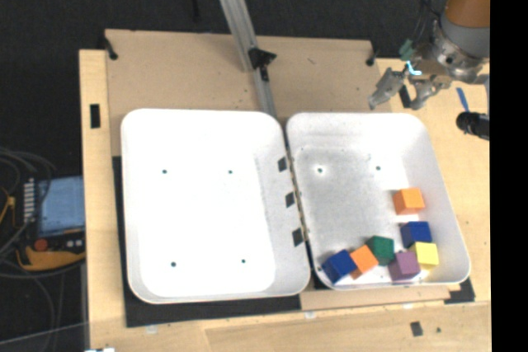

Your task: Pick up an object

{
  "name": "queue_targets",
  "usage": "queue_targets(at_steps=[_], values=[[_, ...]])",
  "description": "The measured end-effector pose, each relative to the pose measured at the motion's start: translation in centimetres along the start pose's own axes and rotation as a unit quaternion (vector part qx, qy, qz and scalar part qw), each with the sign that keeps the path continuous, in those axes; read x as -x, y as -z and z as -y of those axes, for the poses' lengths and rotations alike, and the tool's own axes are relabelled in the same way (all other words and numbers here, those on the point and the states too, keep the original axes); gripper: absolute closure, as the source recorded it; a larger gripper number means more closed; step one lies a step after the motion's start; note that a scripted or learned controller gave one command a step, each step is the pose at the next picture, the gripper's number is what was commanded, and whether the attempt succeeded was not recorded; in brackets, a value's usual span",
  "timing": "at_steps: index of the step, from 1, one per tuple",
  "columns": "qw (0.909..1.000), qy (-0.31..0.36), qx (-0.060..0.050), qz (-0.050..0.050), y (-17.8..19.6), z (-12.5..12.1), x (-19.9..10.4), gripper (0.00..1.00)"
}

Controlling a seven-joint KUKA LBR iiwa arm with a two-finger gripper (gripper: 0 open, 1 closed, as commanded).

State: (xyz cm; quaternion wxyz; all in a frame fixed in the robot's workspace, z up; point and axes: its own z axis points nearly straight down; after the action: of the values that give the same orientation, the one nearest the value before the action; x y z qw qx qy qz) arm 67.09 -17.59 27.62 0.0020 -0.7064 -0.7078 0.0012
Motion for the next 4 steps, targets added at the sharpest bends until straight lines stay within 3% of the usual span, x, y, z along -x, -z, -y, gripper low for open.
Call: queue_targets(at_steps=[1,4], values=[[1.0000,0.001,0.002,0.002,0.4,0.0,0.1,0.00],[1.0000,0.000,0.001,0.002,-16.8,-0.7,1.3,0.00]])
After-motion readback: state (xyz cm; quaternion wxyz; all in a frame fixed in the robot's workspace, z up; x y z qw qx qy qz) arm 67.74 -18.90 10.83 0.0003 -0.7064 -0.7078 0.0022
